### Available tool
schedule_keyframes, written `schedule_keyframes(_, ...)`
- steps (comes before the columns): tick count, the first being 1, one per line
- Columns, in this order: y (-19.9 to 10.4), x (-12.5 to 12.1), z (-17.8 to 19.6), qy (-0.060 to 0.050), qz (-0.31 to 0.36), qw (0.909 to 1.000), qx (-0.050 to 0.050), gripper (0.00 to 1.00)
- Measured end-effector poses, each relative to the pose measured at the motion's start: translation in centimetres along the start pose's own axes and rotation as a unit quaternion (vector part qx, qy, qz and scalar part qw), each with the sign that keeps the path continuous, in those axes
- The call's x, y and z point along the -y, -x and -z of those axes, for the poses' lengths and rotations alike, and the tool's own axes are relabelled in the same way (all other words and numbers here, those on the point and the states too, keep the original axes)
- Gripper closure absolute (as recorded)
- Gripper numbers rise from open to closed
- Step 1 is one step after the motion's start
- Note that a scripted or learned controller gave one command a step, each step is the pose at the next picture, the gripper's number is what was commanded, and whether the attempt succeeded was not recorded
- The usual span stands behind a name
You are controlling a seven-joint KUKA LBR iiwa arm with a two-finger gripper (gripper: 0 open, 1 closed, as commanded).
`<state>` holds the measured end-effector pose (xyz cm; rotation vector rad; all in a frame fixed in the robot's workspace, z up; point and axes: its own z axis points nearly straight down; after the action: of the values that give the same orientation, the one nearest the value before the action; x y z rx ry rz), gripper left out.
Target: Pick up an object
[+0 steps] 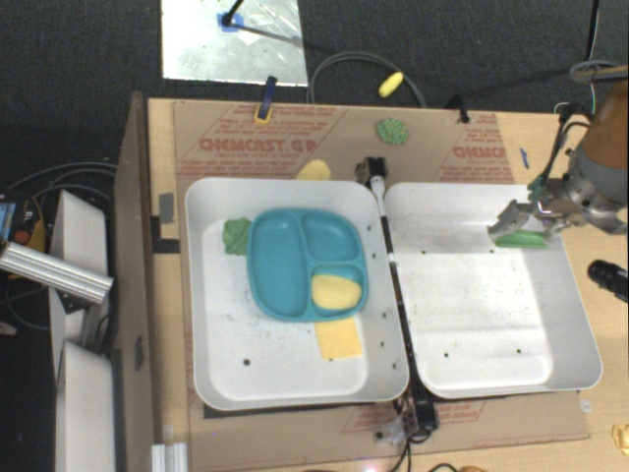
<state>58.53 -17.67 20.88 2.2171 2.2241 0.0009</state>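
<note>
My gripper hangs over the far right part of the right bin. A small flat green object shows at its fingertips, and the fingers look shut on it. In the left bin lies a teal divided plate. A yellow rounded object rests in the plate's lower right compartment. A yellow square slice lies just in front of the plate. A green leafy piece sits at the plate's left edge.
Behind the bins, on the cardboard, lie a yellow piece, a round green piece and a yellow object on a cable. A black clamp sits where the bins meet. The grey arm reaches in from the right.
</note>
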Motion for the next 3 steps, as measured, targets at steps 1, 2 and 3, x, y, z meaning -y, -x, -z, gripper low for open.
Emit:
schedule_keyframes(1, 0.0, 0.0, 0.0, 0.0, 0.0, 1.0, 0.0, 0.0)
schedule_keyframes(2, 0.0, 0.0, 0.0, 0.0, 0.0, 1.0, 0.0, 0.0)
schedule_keyframes(3, 0.0, 0.0, 0.0, 0.0, 0.0, 1.0, 0.0, 0.0)
